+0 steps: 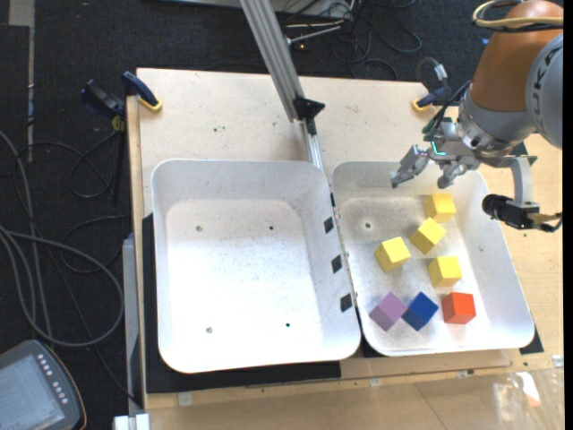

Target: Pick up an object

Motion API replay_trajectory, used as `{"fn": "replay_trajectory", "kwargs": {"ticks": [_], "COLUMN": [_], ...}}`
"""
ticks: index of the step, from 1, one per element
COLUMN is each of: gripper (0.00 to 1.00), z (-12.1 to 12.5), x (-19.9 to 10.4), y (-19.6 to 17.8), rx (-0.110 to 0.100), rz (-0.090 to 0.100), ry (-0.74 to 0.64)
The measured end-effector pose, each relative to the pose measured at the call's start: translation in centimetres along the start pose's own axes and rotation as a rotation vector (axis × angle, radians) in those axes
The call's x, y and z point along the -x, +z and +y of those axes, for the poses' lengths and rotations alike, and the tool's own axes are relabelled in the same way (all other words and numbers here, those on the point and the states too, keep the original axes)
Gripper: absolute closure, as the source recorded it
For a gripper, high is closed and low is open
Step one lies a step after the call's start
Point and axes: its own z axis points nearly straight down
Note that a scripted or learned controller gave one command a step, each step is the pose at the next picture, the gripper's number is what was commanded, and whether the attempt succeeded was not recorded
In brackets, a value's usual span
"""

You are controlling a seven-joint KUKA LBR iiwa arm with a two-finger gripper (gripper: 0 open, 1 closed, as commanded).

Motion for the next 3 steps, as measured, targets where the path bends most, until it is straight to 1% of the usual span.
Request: {"fn": "replay_trajectory", "kwargs": {"ticks": [1,2,3], "gripper": [0.0,0.0,1.0], "z": [0.2,0.1,0.3], "x": [-0.3,-0.4,-0.4], "y": [6.4,11.8,10.3], "rx": [-0.005,-0.005,0.002], "rz": [0.001,0.001,0.0], "ry": [0.0,0.002,0.003]}}
